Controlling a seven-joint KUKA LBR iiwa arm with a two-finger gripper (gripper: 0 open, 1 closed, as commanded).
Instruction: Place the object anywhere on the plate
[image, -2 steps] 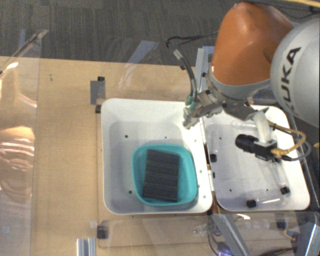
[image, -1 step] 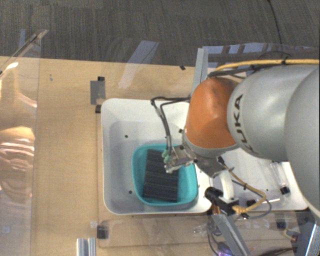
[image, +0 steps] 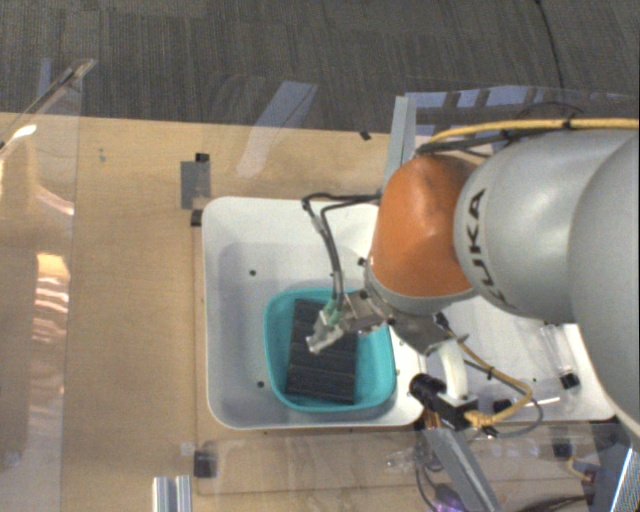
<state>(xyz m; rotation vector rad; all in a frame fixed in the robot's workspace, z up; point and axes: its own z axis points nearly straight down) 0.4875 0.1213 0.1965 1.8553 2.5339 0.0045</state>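
The grey arm (image: 540, 200) is reaching over the white bin (image: 225, 300), whose wide bare floor is lying left of the pincer (image: 326, 333). Directly below the pincer, the teal plate (image: 278, 320) is carrying the dark ridged object (image: 322, 372). Whether the pincer is parted or closed, I cannot tell.

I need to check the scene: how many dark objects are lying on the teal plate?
1. One dark ribbed object lies on the teal plate in the white bin, under the gripper. The arm covers the plate's right part, so another could be hidden.
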